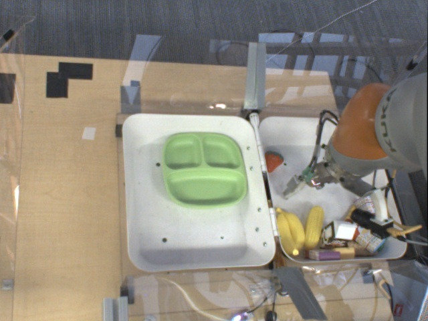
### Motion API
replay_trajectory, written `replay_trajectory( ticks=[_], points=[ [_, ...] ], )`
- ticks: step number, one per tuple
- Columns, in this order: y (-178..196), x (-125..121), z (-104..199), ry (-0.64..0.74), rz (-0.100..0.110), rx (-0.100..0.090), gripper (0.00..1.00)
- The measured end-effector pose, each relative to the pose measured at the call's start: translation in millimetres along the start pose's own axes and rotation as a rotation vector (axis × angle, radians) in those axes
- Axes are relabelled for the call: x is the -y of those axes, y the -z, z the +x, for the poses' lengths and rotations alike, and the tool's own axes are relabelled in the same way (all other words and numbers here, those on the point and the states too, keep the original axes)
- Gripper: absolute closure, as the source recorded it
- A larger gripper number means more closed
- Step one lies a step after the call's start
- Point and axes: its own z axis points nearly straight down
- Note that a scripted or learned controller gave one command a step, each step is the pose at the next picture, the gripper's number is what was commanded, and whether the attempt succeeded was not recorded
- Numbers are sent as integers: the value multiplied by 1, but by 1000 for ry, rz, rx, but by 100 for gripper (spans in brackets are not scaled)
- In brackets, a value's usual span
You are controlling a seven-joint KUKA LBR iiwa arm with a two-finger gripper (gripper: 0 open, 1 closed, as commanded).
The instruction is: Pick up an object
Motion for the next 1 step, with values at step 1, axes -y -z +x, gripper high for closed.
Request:
replay_trajectory(
  ticks=[1],
  points=[
    [-2, 55, 1, 57, -16, 7, 0]
  ],
)
